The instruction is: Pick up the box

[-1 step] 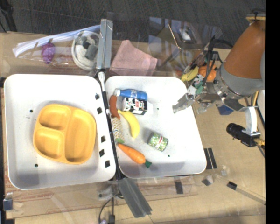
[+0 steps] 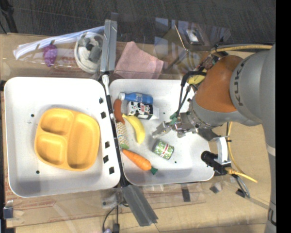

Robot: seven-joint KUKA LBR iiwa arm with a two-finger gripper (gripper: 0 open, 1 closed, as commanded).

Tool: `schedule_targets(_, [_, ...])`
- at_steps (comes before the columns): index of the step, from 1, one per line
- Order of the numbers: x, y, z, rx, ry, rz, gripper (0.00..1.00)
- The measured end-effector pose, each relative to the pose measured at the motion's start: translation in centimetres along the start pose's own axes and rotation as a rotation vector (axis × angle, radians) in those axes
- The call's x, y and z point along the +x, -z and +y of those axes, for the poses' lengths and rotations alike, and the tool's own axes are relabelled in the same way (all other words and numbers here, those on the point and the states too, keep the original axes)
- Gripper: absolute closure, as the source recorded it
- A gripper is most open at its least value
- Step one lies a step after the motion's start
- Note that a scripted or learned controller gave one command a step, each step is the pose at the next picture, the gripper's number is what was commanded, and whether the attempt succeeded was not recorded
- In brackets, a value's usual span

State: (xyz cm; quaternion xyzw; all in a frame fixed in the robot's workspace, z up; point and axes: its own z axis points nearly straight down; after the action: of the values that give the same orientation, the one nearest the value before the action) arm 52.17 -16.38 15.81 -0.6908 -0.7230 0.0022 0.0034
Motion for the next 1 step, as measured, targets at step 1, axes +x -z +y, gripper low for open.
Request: schedule_targets(1, [0.38, -6.64, -4.50, -0.004, -0.035, 0.000, 0.00])
